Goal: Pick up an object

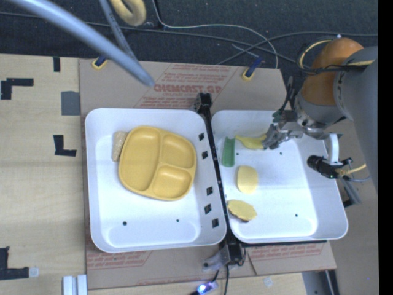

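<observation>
While the gripper [272, 139] sits low in the right bin [307, 226], its tip touches a yellow banana-shaped piece [250, 142], but I cannot tell its grip. Red letters on the cardboard [184, 85] are too blurry to read

Tray [156, 163] in left bin [101, 183]; perhaps 4 items in right bin [319, 220].
</observation>
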Controlling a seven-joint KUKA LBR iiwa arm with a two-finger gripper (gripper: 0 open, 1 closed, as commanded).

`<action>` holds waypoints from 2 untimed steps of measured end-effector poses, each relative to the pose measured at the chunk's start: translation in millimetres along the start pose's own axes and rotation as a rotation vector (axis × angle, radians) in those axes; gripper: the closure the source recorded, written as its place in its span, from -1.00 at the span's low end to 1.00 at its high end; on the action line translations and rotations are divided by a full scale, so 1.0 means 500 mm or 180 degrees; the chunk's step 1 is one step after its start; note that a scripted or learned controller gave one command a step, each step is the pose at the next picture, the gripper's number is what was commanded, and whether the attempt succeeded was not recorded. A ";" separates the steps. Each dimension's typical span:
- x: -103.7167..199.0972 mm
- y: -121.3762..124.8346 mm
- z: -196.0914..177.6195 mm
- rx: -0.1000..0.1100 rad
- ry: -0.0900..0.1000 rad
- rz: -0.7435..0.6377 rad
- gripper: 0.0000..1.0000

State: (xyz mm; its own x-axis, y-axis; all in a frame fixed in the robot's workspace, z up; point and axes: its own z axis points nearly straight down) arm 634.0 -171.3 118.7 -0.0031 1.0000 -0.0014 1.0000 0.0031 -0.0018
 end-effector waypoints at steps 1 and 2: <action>-0.011 0.013 -0.119 -0.0019 0.0001 0.0007 1.00; -0.018 0.034 -0.221 -0.0023 0.0000 0.0004 1.00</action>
State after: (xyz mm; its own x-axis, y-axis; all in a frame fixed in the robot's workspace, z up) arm 651.3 -180.2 229.0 -0.0020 1.0000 -0.0014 1.0000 0.0020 0.0053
